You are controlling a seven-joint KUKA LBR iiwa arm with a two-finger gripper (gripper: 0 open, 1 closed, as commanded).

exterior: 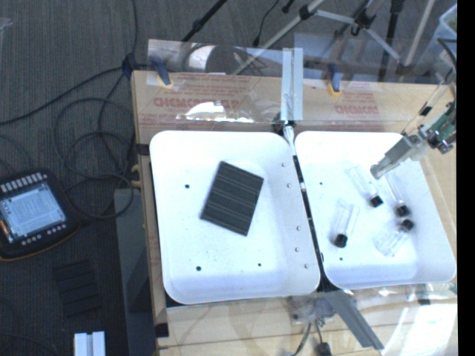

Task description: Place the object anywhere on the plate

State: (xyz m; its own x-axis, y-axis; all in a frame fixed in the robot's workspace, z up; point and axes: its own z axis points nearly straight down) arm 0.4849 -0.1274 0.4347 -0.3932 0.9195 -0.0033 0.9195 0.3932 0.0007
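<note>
I have two bins side by side: left bin (171, 273) with the plate (233, 198) lying near its middle; right bin (438, 265) with four vials, one (365, 185) behind, one (341, 227) leftward, two (398, 201) (393, 237) rightward; gripper (376, 172) above the rear vial.

Matt ribbed dark plate (232, 198), clear plastic vials (344, 219)

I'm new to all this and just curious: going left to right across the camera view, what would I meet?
Handheld screen on the floor → dark ribbed plate in the left bin → clear vial with black cap → end effector.
</note>
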